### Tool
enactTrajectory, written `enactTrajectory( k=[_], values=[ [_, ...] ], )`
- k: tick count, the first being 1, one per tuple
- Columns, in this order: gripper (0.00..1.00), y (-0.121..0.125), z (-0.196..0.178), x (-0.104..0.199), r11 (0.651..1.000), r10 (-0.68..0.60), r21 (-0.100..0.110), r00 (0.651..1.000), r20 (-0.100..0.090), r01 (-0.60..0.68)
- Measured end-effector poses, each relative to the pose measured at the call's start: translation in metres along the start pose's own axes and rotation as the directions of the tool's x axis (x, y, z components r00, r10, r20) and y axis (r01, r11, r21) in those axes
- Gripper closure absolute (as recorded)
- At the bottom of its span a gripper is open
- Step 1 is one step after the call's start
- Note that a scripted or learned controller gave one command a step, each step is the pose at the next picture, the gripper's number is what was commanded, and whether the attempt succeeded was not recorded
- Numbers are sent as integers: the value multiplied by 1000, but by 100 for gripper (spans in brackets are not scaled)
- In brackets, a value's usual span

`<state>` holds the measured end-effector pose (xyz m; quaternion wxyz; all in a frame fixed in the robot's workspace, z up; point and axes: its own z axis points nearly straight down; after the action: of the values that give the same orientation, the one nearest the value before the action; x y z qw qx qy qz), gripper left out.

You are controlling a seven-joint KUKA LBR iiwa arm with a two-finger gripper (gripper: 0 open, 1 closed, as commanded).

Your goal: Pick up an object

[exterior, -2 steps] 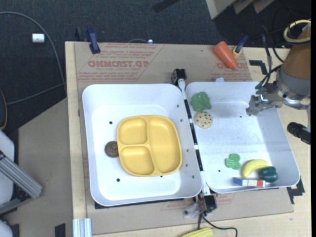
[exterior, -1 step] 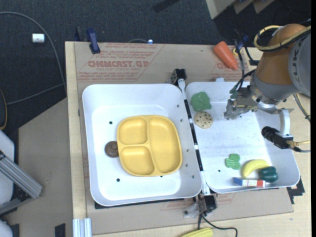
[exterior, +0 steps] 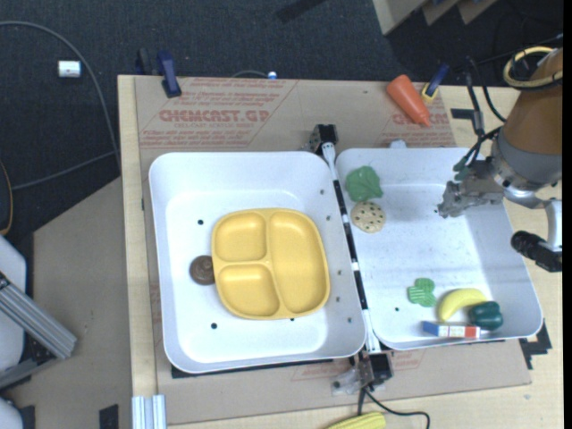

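The right bin [exterior: 500, 248] holds a green leafy toy [exterior: 364, 184], a round cookie [exterior: 367, 215], a small green piece [exterior: 422, 290], a yellow banana [exterior: 458, 303], a dark green round piece [exterior: 487, 315] and a marker [exterior: 456, 331]. My gripper [exterior: 454, 201] hangs over the bin's upper right part, to the right of the cookie and well apart from it. I see nothing between its fingers. The objects near the bin's front edge lie far below it.
The left bin [exterior: 174, 239] carries a yellow divided plate [exterior: 268, 264] with a brown round piece [exterior: 203, 270] at its left side. An orange carrot toy [exterior: 409, 101] lies on the bench behind the right bin. Cables run at the right edge.
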<state>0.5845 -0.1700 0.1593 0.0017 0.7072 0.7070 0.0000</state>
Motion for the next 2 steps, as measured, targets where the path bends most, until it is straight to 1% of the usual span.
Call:
enactTrajectory(
  k=[1,2],
  values=[
    [100,-4,-26,92,1000,-1,3,1000,-4,1],
    [100,44,18,37,1000,0,1,1000,-1,0]
  ],
)
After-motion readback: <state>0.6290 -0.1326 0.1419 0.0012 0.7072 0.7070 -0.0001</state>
